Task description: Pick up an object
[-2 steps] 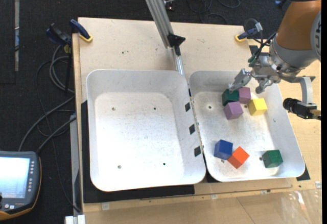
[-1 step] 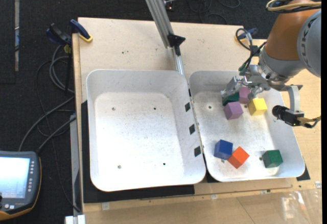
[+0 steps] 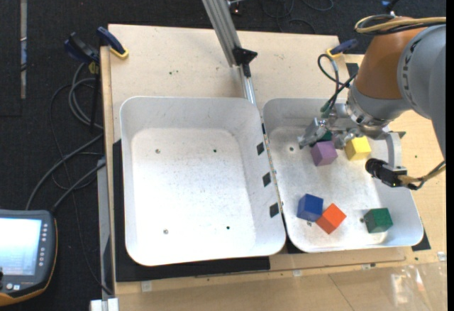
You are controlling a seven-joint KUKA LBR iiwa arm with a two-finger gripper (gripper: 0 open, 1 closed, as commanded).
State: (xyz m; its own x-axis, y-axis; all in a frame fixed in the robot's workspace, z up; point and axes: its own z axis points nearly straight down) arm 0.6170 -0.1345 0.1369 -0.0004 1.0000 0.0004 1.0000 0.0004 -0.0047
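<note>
Purple plastic cube (image 3: 324, 153) and yellow plastic cube (image 3: 357, 148) sit close together near the right white bin's (image 3: 406, 223) far edge under our gripper (image 3: 333, 133); finger state unreadable, so we risk nudging both.

bins (image 3: 191, 118): white matt plastic, speckled | bench (image 3: 177, 54): pale wood

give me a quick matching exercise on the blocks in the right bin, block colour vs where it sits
Blocks:
1. purple block
2. yellow block
3. blue block
4. green block

Places:
A. touching the orange block, on its left
B. near the bin's front right corner
C. just left of the yellow block, below the pincer
D. just right of the purple block, under the arm's wrist

Pairs: 1-C, 2-D, 3-A, 4-B
</note>
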